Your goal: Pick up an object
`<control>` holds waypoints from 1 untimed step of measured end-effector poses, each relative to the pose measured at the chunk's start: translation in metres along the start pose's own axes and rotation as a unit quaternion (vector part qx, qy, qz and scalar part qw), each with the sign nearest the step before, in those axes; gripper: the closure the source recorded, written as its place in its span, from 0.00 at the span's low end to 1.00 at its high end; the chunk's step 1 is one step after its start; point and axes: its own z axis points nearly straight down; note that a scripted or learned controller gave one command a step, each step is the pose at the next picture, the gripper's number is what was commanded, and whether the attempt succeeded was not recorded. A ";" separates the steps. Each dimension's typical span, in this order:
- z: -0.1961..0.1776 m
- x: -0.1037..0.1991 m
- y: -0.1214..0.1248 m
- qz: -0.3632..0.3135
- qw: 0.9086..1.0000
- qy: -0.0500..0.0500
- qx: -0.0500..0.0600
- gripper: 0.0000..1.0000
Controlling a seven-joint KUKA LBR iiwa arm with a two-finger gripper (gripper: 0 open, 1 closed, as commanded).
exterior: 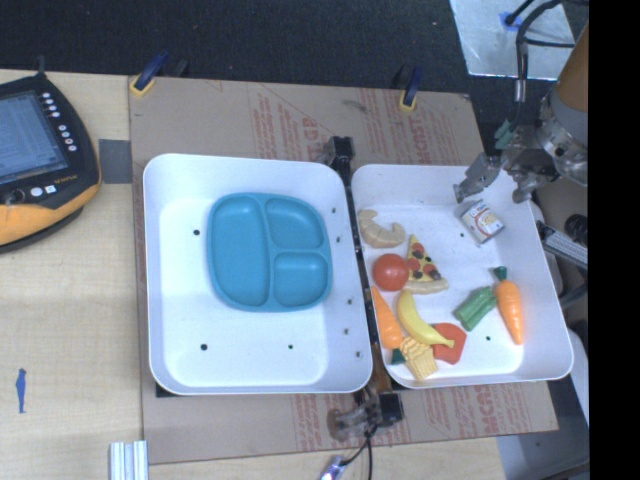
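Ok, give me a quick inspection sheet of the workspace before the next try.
Surface: bench with cardboard sheet clamped under two white bins.
Job's things: right bin holds tomato, banana, carrot, pizza slice, small carton and more toy food.
Clutter: left bin holds a blue divided plate.
Grippers: gripper over right bin's far edge, above the carton, nothing seen between fingers.
Cables: one at near edge.
Surroundings: teach pendant far left.
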 end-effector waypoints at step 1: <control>0.176 0.002 -0.006 0.000 1.000 0.000 0.002 0.00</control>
